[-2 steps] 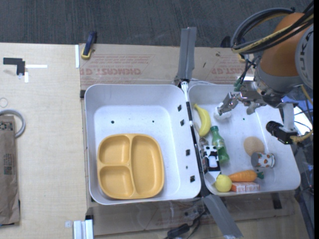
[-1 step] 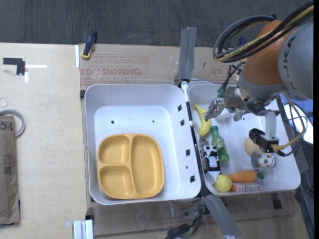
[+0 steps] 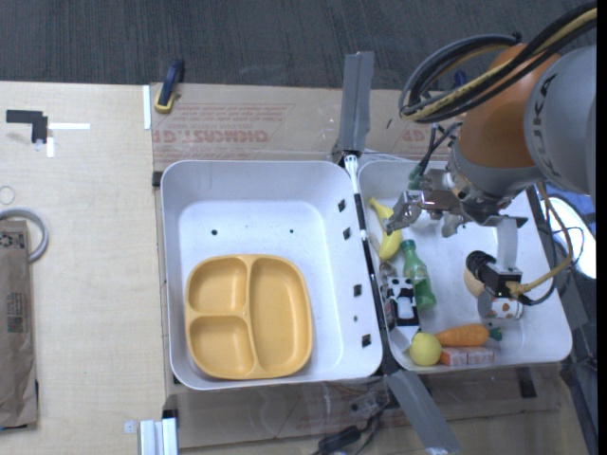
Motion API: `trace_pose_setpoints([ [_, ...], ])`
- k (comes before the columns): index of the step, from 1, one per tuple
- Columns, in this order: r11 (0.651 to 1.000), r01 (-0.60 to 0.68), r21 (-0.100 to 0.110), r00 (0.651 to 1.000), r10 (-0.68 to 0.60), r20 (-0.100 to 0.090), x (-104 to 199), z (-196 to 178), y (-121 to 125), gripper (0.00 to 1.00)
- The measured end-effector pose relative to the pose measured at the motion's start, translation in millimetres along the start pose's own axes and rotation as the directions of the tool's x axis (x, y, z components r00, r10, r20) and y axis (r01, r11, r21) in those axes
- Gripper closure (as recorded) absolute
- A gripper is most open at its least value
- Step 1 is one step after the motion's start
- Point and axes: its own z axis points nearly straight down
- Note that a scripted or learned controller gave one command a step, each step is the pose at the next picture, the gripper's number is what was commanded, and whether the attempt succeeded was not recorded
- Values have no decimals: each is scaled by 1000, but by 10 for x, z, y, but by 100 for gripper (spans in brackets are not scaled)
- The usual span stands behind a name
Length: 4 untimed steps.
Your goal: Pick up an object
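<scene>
Camera view, contents by size. Bench (image 3: 76, 254): pale wood surface, bearing two white bins side by side. Arm (image 3: 531, 93): grey with an orange band, reaching in from the right and standing over the upper part of the right bin. Left bin (image 3: 190, 197): white and shallow, holding one plate. Right bin (image 3: 541, 339): white and shallow, holding the small objects. Plate (image 3: 249, 316): yellow, three compartments, lying flat in the lower half of the left bin. Gripper (image 3: 438, 207): hung over the upper left part of the right bin, above the banana; whether its tips were spread or pressed together could not be told. Green bottle (image 3: 415, 273): lying near the bin's left wall, just below the banana. Carrot (image 3: 463, 336): orange, lying near the front wall. Banana (image 3: 387, 230): yellow, by the left wall. Lemon (image 3: 426, 349): yellow, just left of the carrot.
</scene>
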Motion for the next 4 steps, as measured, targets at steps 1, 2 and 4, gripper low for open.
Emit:
trace_pose_setpoints([
  [1,998,55,-3,998,-55,2,80,-8,64,0],
  [2,999,-44,0,999,44,0,224,-3,-245,0],
  [4,999,-48,1,999,48,2,205,-84,-243,0],
])
